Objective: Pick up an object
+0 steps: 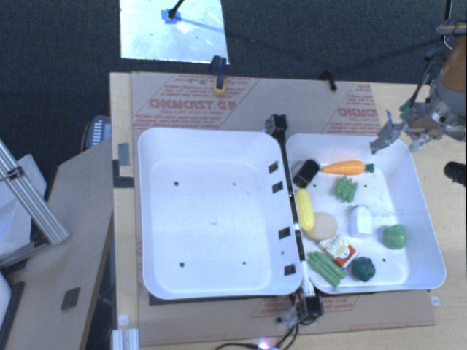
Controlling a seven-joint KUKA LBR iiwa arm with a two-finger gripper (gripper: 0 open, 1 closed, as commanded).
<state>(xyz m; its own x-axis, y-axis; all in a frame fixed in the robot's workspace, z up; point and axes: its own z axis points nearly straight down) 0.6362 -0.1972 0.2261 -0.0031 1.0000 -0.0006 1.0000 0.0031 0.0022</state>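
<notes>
- Shallow white plastic bin on the left [211, 217]: plain white
- Long orange carrot [343, 168], green tip
- Yellow banana-shaped toy [304, 209]
- Round green pepper-like toy [395, 236]
- Small black block [305, 172]
- Dark green broccoli-like toy [363, 269]
- Brown cardboard sheet [190, 104], red lettering

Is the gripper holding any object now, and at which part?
Nothing is held: the gripper hangs open above the right bin's far edge.

The grey arm enters at the upper right of the frame, its wrist angled down and leftward, and the gripper [400, 133] hangs at the right-centre with its two fingers [382, 138] spread apart, nothing between them.
</notes>
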